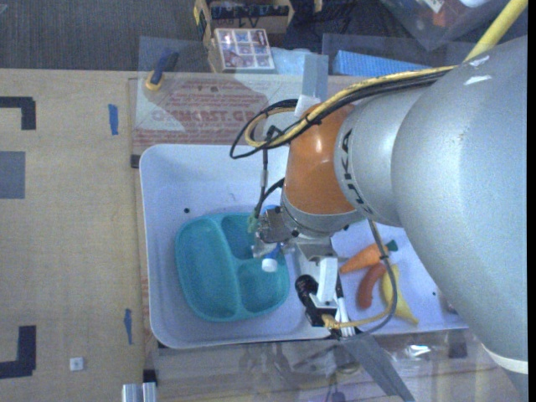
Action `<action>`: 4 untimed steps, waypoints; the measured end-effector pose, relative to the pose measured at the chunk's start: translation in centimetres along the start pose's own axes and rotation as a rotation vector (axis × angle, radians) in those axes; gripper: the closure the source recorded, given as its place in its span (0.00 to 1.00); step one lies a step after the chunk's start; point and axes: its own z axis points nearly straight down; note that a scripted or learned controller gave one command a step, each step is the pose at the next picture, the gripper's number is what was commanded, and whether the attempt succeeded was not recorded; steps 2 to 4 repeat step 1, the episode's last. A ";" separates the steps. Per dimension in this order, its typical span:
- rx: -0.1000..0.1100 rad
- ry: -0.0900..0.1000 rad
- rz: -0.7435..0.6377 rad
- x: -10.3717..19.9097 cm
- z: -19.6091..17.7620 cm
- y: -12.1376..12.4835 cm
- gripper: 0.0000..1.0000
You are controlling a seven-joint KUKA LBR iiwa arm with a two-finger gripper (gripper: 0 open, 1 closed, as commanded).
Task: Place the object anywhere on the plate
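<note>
KUKA arm, reaching in from frame-right, hung its wrist over the near edge of a teal plate in a white bin on the tabletop. The wrist hid the jaws, so whether they were released or clenched couldn't be told. A small green bit showed just beside the wrist, above the plate's rim, and a small white-and-blue piece sat below it over the plate; what either was couldn't be made out. The other loose items lay off the plate, on the far side of the wrist, approx. mid-bin: a carrot, a red sausage-like piece just below it, and a banana touching or nearly touching the red piece. Count: 1 plate w/ 3 compartments, 1 carrot, 1 red piece, 1 banana. Two blue tape strips marked the tabletop frame-left of the bin. One cardboard box stood beyond the tabletop.
</note>
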 end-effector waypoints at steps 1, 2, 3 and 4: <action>0.000 0.000 0.001 0.0 0.0 0.0 0.00; 0.000 0.000 0.001 0.0 0.0 0.0 0.00; 0.000 0.000 0.001 0.0 0.0 0.0 0.00; 0.000 0.000 0.001 0.0 0.0 0.0 0.00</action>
